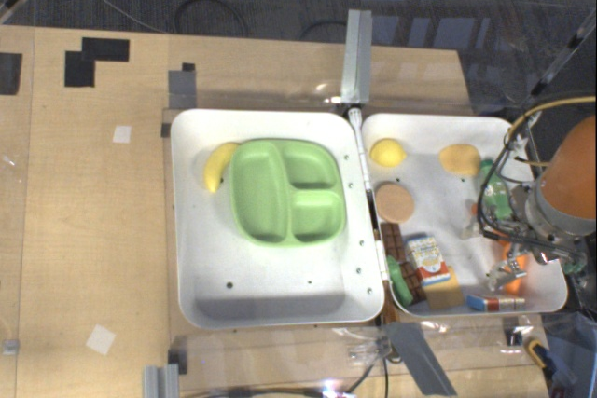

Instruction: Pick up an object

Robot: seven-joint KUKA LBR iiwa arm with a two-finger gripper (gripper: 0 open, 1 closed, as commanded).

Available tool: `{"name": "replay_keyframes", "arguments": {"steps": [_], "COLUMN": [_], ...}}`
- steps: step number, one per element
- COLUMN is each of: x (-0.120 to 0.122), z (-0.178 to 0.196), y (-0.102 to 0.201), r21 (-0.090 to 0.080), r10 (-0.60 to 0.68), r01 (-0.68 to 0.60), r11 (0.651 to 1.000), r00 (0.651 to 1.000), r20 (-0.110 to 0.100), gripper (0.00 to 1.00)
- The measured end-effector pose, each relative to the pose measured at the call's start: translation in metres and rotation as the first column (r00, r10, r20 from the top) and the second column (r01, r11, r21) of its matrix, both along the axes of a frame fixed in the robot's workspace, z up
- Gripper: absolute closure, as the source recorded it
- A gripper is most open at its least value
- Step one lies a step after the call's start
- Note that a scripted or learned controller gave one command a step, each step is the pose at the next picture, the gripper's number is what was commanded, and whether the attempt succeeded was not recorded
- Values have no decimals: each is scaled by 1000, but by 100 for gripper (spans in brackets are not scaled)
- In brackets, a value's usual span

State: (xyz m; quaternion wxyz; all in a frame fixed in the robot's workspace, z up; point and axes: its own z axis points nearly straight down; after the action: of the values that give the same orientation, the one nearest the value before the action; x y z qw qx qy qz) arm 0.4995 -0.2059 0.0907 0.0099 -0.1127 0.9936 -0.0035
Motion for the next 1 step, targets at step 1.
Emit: {"name": "replay_keyframes", "arguments": {"steps": [1], "x": [0], "z": [0], "y": [0], "r21": [-2], "r10": [12], "r01": [-12], "r11": [1000], "r00": [1000], "r20": [0], "gripper": [0]}}
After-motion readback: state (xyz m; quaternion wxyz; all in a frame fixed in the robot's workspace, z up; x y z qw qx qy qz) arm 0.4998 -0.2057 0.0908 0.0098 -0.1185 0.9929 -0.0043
